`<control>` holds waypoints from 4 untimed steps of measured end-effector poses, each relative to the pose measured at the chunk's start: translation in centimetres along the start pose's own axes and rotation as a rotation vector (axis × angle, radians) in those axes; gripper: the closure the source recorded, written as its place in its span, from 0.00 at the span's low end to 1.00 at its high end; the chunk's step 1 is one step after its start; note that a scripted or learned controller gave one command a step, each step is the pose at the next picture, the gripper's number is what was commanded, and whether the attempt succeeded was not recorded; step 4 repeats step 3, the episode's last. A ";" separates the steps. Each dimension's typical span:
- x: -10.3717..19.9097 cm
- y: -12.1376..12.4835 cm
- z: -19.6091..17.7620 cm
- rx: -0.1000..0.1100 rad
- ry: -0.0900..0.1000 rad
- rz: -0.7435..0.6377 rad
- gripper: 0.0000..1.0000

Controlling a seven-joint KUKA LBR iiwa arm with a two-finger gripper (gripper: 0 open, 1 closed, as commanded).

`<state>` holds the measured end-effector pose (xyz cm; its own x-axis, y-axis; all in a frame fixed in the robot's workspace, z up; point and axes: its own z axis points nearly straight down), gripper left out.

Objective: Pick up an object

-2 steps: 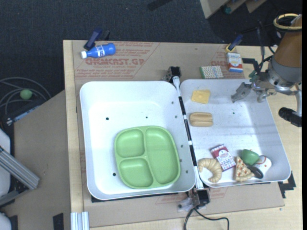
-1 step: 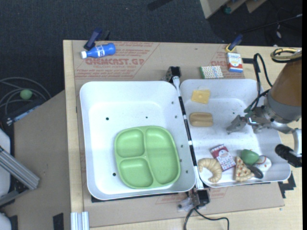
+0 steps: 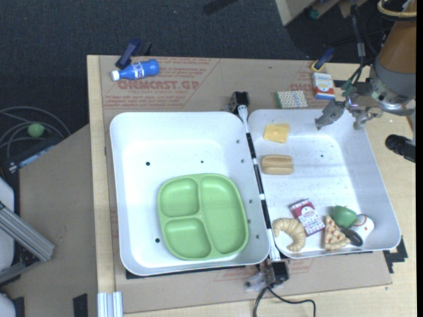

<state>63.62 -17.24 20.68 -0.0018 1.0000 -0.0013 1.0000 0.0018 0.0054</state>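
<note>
The right bin (image 3: 344,157) holds a yellow cheese wedge (image 3: 277,133), a hot-dog bun (image 3: 277,164), a croissant (image 3: 291,232), a small red packet (image 3: 307,216), a pizza slice (image 3: 335,236) and a green and white piece (image 3: 346,216) near its front edge. My gripper (image 3: 344,115) hangs over the bin's far right corner, fingers spread, open with nothing between them. It is well right of the cheese wedge and touches none of the items.
The left bin (image 3: 132,150) holds a green divided tray (image 3: 201,214). A blue and white bottle (image 3: 135,69) lies on the cardboard behind it. Small cards (image 3: 291,99) and a box (image 3: 322,84) sit behind the right bin. A black clamp (image 3: 239,100) sits between the bins.
</note>
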 end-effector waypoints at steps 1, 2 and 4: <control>3.6 -12.6 5.3 0.010 0.003 0.003 0.00; 7.5 -14.2 12.2 0.006 0.002 0.002 0.00; 7.4 -14.2 11.2 0.005 0.001 0.004 1.00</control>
